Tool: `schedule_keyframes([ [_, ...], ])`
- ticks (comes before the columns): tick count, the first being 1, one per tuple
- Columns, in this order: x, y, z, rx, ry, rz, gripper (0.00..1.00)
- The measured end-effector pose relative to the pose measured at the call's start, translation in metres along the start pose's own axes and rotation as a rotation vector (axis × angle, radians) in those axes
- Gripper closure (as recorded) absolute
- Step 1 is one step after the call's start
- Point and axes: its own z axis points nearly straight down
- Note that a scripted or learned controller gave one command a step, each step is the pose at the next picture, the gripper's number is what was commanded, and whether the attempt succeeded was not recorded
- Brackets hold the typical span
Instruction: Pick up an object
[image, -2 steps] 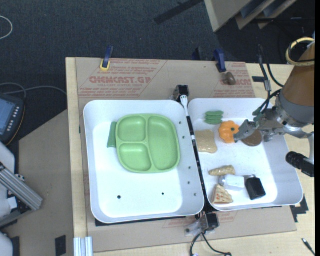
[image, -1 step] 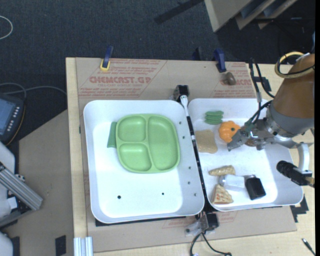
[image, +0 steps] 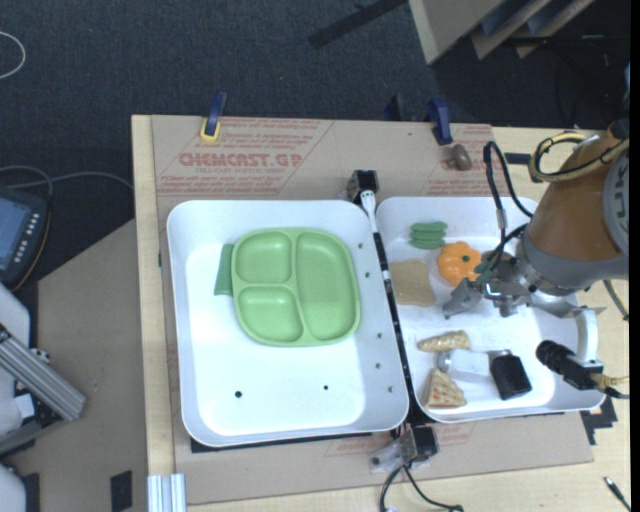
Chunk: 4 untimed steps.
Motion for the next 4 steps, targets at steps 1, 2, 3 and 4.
schedule_keyframes([
  [1,0.001,-0.001,0.043,-0.001,0.000,0.000,0.00],
  [2,0.000,0.000,0.030,-0.007,-0.002,0.001,1.00],
  [3,-0.001,0.007,-0.033,-0.013,-0.004,-0.001,1.00],
  [4,-0.006,-0.002,-0.086,-0.013,-0.004,-0.001,1.00],
])
